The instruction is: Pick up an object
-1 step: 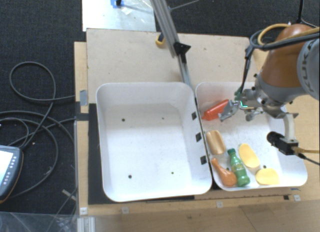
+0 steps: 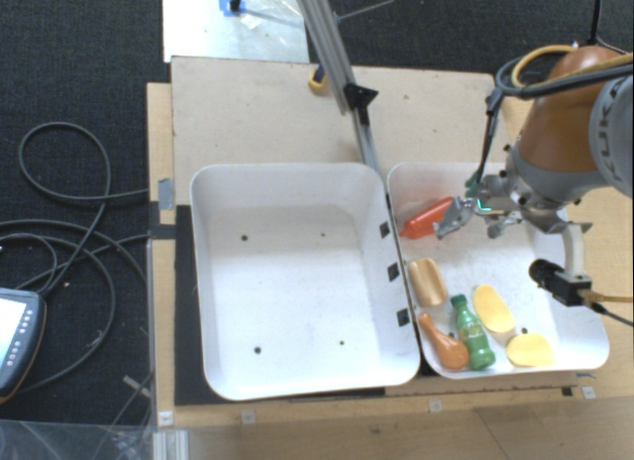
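Observation:
My gripper (image 2: 453, 221) hangs over the upper left part of the right bin (image 2: 592, 331), coming in from the right. A red-orange elongated object (image 2: 426, 218) lies right at its tip, its right end touching or tucked under the gripper; I cannot see whether it is gripped. Lower in the same bin lie a tan bread-like piece (image 2: 428, 282), an orange carrot-like piece (image 2: 443, 343), a green bottle (image 2: 473, 332) and two yellow pieces (image 2: 492, 309) (image 2: 530, 350).
The left bin (image 2: 297, 176) sits beside the right one, sharing a divider wall with black clips (image 2: 392, 272). A slanted metal pole (image 2: 332, 47) crosses the bench top. Cables lie on the floor at left (image 2: 64, 190).

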`<action>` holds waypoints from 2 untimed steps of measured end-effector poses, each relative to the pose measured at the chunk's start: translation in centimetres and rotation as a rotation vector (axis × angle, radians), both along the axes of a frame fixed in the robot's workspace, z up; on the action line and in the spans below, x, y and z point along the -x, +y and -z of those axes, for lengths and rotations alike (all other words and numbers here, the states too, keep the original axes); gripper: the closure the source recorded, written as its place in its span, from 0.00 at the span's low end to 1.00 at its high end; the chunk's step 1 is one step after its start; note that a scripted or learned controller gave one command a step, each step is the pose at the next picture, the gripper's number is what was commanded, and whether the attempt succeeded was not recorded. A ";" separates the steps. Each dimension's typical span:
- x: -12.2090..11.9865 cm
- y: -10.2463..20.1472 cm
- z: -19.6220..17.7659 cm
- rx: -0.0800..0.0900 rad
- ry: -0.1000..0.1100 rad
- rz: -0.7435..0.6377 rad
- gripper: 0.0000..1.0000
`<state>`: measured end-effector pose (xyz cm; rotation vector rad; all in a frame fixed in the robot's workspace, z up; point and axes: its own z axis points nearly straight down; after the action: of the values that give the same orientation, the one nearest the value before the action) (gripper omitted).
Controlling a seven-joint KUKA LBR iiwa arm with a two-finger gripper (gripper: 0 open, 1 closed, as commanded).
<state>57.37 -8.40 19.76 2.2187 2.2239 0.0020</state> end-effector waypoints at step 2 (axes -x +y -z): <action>-0.1 0.1 10.8 0.000 0.002 0.002 0.00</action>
<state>57.43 -8.31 8.91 2.2218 2.2227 -0.0001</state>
